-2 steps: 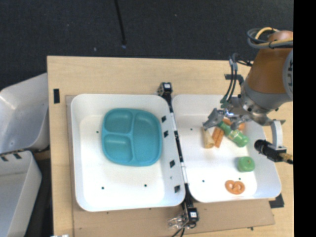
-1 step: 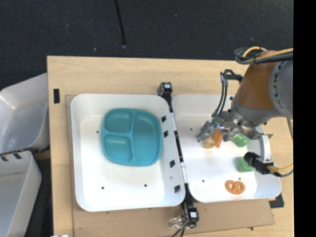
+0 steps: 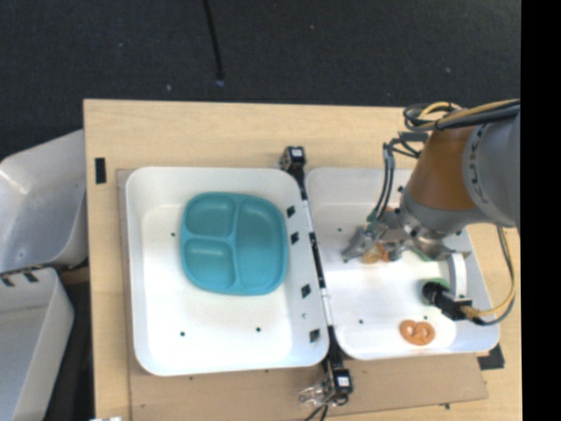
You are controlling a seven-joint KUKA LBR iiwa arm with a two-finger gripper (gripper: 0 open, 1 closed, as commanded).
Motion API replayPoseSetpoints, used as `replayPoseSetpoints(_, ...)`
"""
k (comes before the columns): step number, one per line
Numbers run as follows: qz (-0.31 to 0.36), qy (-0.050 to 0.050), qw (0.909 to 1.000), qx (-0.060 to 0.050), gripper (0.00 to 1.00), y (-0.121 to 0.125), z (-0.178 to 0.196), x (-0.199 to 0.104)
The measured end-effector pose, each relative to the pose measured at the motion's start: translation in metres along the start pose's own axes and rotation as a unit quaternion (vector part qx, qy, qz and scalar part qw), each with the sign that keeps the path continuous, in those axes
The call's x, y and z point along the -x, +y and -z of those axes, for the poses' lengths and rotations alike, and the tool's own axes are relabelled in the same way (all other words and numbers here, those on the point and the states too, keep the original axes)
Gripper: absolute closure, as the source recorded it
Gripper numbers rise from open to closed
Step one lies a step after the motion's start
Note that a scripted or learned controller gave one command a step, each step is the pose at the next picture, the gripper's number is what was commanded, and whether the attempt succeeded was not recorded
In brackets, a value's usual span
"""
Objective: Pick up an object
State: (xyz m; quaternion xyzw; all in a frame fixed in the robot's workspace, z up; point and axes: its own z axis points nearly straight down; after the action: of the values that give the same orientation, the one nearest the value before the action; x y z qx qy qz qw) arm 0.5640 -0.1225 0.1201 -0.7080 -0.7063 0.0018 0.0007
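The end effector (image 3: 372,248) hangs low in the right shallow white bin (image 3: 351,331), touching a small tan object (image 3: 377,255); its finger spread cannot be told.

Gripper (image 3: 372,246) fingers: blurred and small, open or shut not readable.
Tan object (image 3: 377,255) at the fingertips: partly covered, kind unclear, held or merely touched not decidable.
Right bin (image 3: 351,191): far right part hidden under the arm (image 3: 456,178).
Arm: cut off at the right.
Orange object (image 3: 418,332): too small to name, ring-like shape.
White containers (image 3: 35,217): cut off at the left edge.
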Motion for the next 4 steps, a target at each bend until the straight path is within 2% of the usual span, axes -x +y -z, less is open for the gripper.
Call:
replayPoseSetpoints(1,-0.001,0.0,1.0,0.001,0.0,0.0,-0.02,0.002)
replayPoseSetpoints(2,-0.004,0.0,1.0,0.003,1.0,0.001,-0.008,0.002)
replayPoseSetpoints(4,-0.002,0.0,1.0,0.005,1.0,0.002,0.101,0.024)
